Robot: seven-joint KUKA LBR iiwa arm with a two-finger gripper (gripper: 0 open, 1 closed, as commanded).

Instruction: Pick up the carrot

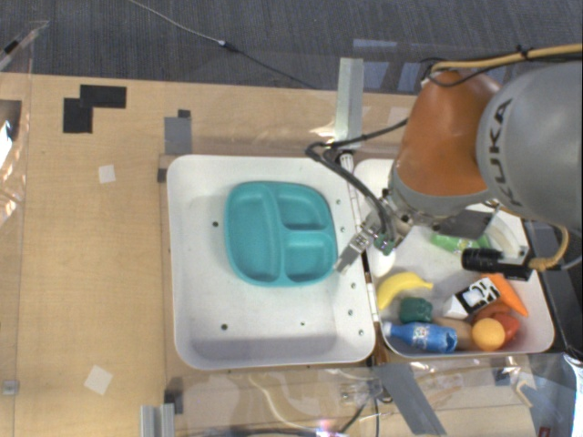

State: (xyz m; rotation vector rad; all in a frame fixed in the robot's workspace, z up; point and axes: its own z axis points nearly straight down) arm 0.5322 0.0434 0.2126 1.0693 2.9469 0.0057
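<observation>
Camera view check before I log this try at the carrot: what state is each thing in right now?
Carrot: lying in the right bin, not gripped.
Teal plate: flat in the left bin, compartments bare.
Banana: lying in the right bin, untouched.
Blue bottle: on its side at the right bin's near wall.
Orange ball: resting beside the carrot.
Gripper: above the wall between the bins.

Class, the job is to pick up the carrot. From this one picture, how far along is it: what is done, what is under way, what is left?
Done: nothing visible; the carrot lies in the right bin among other toy food, beside the orange ball. Under way: the arm hangs over that bin, its wrist covering much of it. Left: closing the claw on the carrot and lifting it.
</observation>
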